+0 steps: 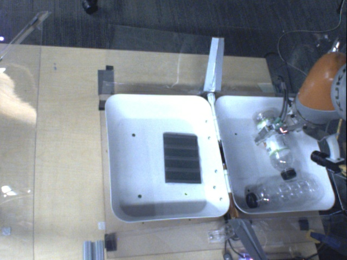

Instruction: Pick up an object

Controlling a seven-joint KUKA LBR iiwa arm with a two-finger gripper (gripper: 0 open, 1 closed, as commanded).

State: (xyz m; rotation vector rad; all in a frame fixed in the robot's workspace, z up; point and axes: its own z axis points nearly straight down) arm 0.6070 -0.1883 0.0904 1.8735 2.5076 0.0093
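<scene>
Gripper (275,128) sat low in the right bin (238,107) over a clear bottle (276,148) — couldn't tell its state. Second clear bottle (282,191) lay near the front wall — nothing lifted yet.

Soft, slightly blurry picture; glare whitens the bench (21,99) at left, shadows faint.

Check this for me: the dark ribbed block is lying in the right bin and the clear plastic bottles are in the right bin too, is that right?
Not quite. The camera view shows the dark ribbed block lying in the left bin, near its middle. The clear plastic bottles are in the right bin, as you said.
</scene>
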